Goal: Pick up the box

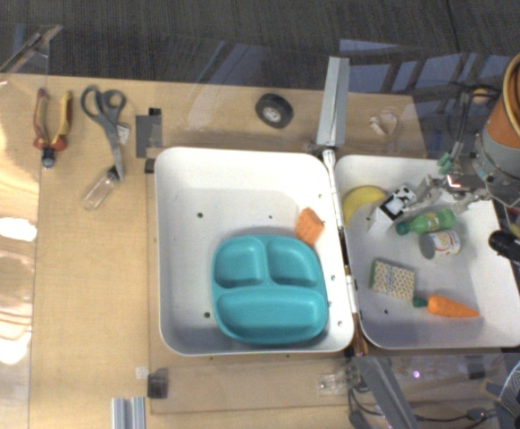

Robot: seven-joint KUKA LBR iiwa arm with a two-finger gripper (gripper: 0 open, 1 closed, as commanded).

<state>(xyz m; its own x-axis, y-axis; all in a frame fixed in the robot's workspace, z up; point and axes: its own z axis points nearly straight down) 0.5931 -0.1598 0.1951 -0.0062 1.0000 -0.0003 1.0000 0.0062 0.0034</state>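
The box (392, 280), a small flat patterned one, is found in the right bin (497, 271), lying on the floor roughly midway between the bin's far and near edges and closer to its left wall. A toy carrot (452, 307) lies just beside it toward the near right corner. A green bottle (425, 222) and a small can (443, 242) sit between it and the far edge.

The step in hand is judged to be the approach, since nothing is seen gripped. To do it well, the end effector (443, 184) should be brought over the middle of the box and lined up across its shorter side. It should then be lowered straight down so that the carrot is not clipped and the bottle is not knocked over on the way. Because the box lies flat and low, a deep, square descent would be needed (a shallow pinch is likely to slip off its edges).

The end effector is seen near the bin's far edge, over the bottle and well apart from the box. Whether it is spread or pressed together cannot be told from this view, and no object can be made out in it.
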